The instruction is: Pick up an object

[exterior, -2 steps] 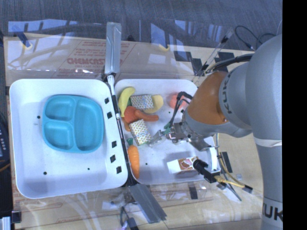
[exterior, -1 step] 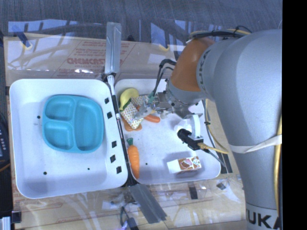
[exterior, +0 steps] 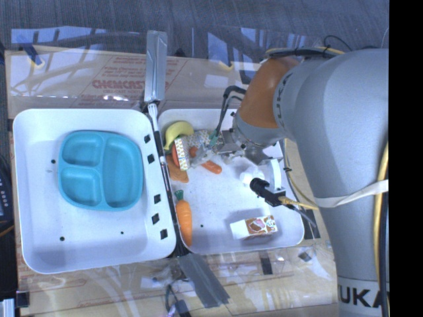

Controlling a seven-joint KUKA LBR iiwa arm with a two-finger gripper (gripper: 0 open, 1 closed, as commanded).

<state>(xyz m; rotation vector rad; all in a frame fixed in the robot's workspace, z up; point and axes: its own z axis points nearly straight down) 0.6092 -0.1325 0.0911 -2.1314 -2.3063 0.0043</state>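
My gripper (exterior: 210, 141) is low in the back of the right bin (exterior: 218, 243), beside a greyish crumpled item (exterior: 200, 139). Just left of it lie a yellow banana (exterior: 176, 132) and a small red and yellow packet (exterior: 180, 154) on top of an orange piece (exterior: 176, 171). A small orange carrot piece (exterior: 211, 167) lies directly in front of the gripper. A larger carrot (exterior: 184, 222) rests along the bin's left wall. Near the front sits a white carton with a red picture (exterior: 254, 227). The grey wrist hides the bin's back right corner.
The left bin (exterior: 39, 243) holds a blue divided plate (exterior: 101, 169). A small white object (exterior: 247, 176) lies under the wrist in the right bin. The bins' shared wall (exterior: 162, 197) runs between them. Taped cardboard (exterior: 86, 71) covers the bench behind.
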